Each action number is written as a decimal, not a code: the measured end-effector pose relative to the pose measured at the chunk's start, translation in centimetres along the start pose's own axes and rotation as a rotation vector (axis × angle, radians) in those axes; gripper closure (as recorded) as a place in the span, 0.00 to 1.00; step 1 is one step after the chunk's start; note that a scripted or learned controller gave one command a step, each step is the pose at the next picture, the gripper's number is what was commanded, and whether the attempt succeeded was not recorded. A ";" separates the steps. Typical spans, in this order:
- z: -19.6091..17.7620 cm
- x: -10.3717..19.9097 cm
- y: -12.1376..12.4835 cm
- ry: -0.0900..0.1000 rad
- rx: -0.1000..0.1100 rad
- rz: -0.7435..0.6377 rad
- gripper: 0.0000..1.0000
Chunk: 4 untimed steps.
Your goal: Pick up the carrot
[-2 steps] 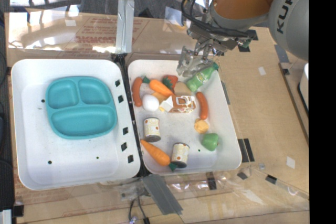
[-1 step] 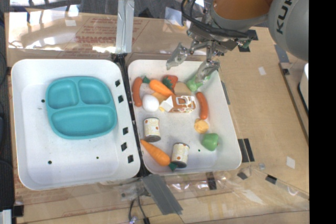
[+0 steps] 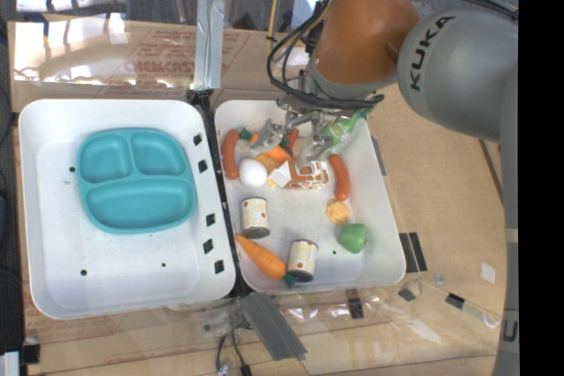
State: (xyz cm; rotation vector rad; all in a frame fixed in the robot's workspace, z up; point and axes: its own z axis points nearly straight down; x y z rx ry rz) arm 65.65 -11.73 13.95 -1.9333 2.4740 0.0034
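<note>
Worktop of pale brown board carries two shallow white bins side by side. The grey arm with its orange band reaches in from the right and hangs over the far part of the right bin. The left bin holds a teal divided plate with three compartments, lying flat in the far half. The gripper is low over the far middle of the right bin, among a crowd of small things; whether it is released or clenched I cannot tell, because the wrist and cables hide it. The carrot lies near the front edge of the right bin, at the left side, slanted, with its green end touching a small can. It is well apart from the gripper. A second small can stands just behind the carrot. A red sausage lies along the left wall, and a white egg is just beside it. Another red sausage lies at the right side, above a small yellow piece and a green pepper.
</note>
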 end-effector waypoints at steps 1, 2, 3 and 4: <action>2.6 -0.1 0.6 0.001 0.040 0.110 0.00; 1.2 -0.3 0.4 -0.003 0.048 0.108 1.00; -3.7 -0.3 0.7 0.001 0.007 0.122 1.00; -7.5 -2.0 3.7 0.000 0.005 0.163 1.00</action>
